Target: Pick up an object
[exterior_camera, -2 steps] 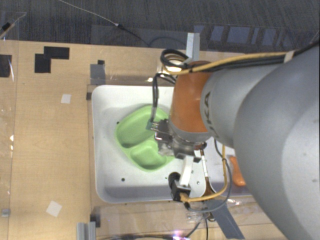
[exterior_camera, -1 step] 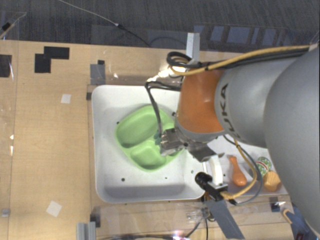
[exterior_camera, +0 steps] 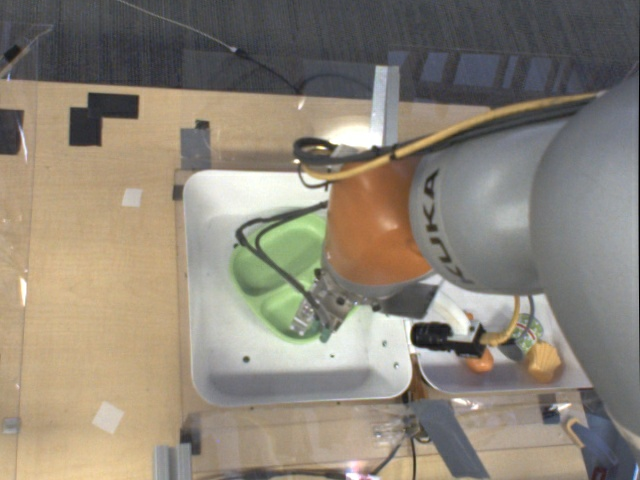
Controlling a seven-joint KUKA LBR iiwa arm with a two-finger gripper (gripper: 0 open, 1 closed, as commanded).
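Gripper (exterior_camera: pixel 318 315) down on green dish (exterior_camera: pixel 272 268), at dish's near-right rim, in left bin (exterior_camera: pixel 215 363). Can't tell how wide open or if holding anything. Could slip off smooth rim, dish tips, bc grabbing edge only.

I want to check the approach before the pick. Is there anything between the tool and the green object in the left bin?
Nothing visible stands between them. The tool is low over the green object in the left bin, at the object's near-right edge. A black cable lies across the green object, beside the tool rather than under it.
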